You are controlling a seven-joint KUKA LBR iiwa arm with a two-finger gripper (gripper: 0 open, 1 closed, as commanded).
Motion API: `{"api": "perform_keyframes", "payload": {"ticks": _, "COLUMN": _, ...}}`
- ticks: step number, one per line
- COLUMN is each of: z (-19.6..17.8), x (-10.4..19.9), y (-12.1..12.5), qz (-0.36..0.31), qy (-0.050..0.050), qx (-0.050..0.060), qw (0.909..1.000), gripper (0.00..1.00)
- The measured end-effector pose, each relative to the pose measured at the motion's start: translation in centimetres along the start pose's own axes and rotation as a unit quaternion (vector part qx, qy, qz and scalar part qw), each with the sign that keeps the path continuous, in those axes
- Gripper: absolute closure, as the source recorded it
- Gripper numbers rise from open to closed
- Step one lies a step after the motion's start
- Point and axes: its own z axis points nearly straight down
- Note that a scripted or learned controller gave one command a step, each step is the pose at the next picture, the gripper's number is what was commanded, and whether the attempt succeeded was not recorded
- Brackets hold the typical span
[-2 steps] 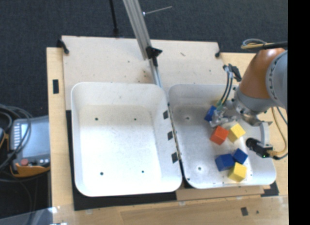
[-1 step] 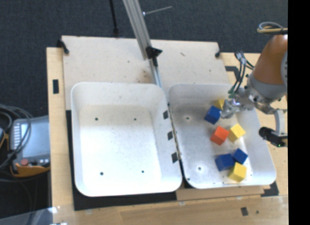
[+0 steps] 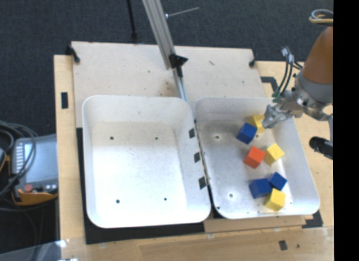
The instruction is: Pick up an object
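Wooden bench (image 3: 64, 142) on dark carpet (image 3: 56, 7)

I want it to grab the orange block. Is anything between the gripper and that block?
Yes. The blue block lies between the gripper and the orange block, in the right bin. From above, nothing covers the orange block.

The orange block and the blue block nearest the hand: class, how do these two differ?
The orange block is orange and lies apart from the hand, beside a yellow block. The blue block is blue and lies closer to the hand, against another yellow block. Both are small cubes in the right bin.
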Motion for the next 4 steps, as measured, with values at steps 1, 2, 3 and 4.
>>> {"api": "perform_keyframes", "payload": {"ticks": 1, "z": -5.8, "x": -0.8, "y": 0.9, "qz": 0.0, "qy": -0.001, "qx": -0.001, "qw": 1.0, "gripper": 1.0}}
{"api": "perform_keyframes", "payload": {"ticks": 2, "z": -5.8, "x": 4.9, "y": 0.6, "qz": -0.002, "qy": 0.001, "qx": 0.003, "qw": 1.0, "gripper": 1.0}}
{"api": "perform_keyframes", "payload": {"ticks": 3, "z": -4.5, "x": 10.6, "y": 1.5, "qz": -0.002, "qy": 0.001, "qx": 0.004, "qw": 1.0, "gripper": 1.0}}
{"api": "perform_keyframes", "payload": {"ticks": 4, "z": -5.1, "x": 16.4, "y": 2.1, "qz": -0.002, "qy": 0.001, "qx": 0.003, "qw": 1.0, "gripper": 1.0}}
